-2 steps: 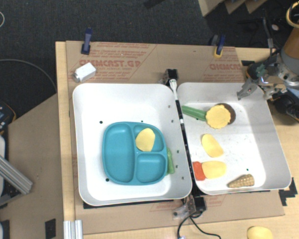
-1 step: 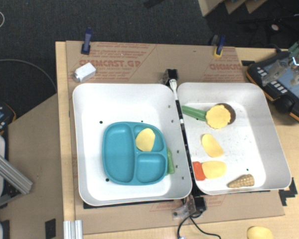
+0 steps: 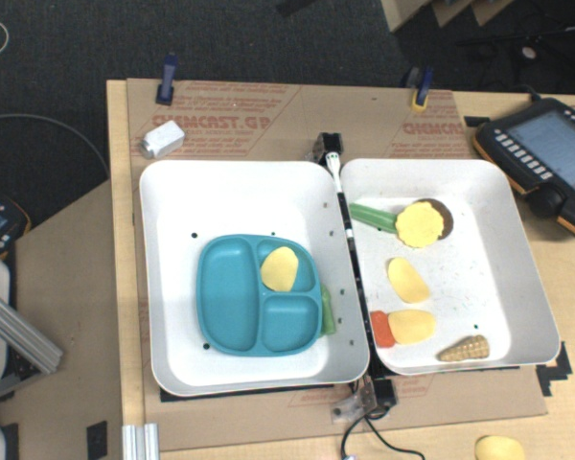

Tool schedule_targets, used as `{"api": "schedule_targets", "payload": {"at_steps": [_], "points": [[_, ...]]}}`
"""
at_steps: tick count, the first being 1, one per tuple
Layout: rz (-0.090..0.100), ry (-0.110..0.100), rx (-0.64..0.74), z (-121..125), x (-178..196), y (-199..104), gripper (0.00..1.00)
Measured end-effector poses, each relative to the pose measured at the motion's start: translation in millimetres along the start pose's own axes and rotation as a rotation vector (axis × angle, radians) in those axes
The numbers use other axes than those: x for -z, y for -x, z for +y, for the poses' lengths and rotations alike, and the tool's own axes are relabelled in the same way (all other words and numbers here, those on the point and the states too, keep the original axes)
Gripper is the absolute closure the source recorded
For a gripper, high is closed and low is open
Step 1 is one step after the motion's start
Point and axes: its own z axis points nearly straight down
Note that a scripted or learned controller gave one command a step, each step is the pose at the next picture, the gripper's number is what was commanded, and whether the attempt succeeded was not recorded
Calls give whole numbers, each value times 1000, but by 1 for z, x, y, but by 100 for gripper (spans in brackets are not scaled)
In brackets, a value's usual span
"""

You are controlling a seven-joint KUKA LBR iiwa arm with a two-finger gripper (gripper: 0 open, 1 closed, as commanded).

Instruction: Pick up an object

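Observation:
In the left bin [image 3: 172, 209] lies a teal divided plate [image 3: 254, 300] with a yellow chip-shaped piece [image 3: 280, 269] in its upper right compartment. A green item [image 3: 327, 312] pokes out at the plate's right edge. The right bin [image 3: 498, 209] holds a green-handled scoop with a yellow round top [image 3: 417, 223], a yellow oval piece [image 3: 406, 280], an orange and yellow piece [image 3: 401, 327], and a tan cone [image 3: 463, 350] near the front edge.
A black tablet [image 3: 541, 156] sits at the bench's right edge. A small white block [image 3: 163, 139] lies behind the left bin. Blue clamps [image 3: 167, 78] hold the cardboard's far edge. A yellow object [image 3: 498, 448] lies in front of the right bin.

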Motion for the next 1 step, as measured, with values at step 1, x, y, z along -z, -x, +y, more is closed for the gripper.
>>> {"api": "schedule_targets", "payload": {"at_steps": [1], "points": [[4,-14,1,1,-1,-1,100]]}}
